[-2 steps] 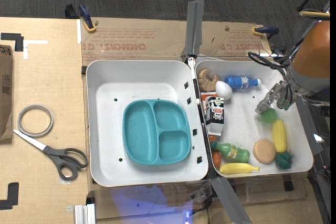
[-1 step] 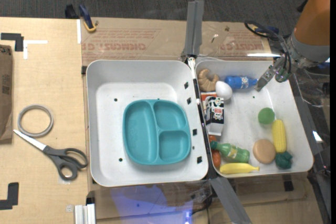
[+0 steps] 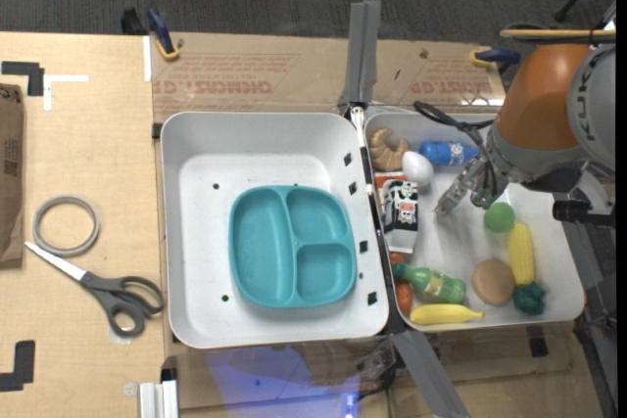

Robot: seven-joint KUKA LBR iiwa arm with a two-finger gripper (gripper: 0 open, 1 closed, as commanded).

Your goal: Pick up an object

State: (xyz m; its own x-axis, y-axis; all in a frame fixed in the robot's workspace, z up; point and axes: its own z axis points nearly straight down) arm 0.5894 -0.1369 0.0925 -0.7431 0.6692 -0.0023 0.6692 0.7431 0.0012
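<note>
The two bins point(image 3: 186, 240) are white, and the left one carries a teal divided plate point(image 3: 292, 246). In the right bin point(image 3: 558, 308) lie a green ball point(image 3: 501, 217), a yellow corn cob point(image 3: 521, 253), a yellow banana point(image 3: 446, 313), a green bottle point(image 3: 435, 285), a tan round bun point(image 3: 493, 281), a white egg point(image 3: 417, 167) and a blue can point(image 3: 449, 153). The arm point(image 3: 549, 103) is orange and grey. On the tan table point(image 3: 78, 152) rest grey-handled scissors point(image 3: 103, 287) and a grey tape ring point(image 3: 66, 224).

The arm point(image 3: 549, 108) reaches over the right bin point(image 3: 560, 303), gripper point(image 3: 468, 191) tilted down-left above its middle, nothing between its fingers.
</note>
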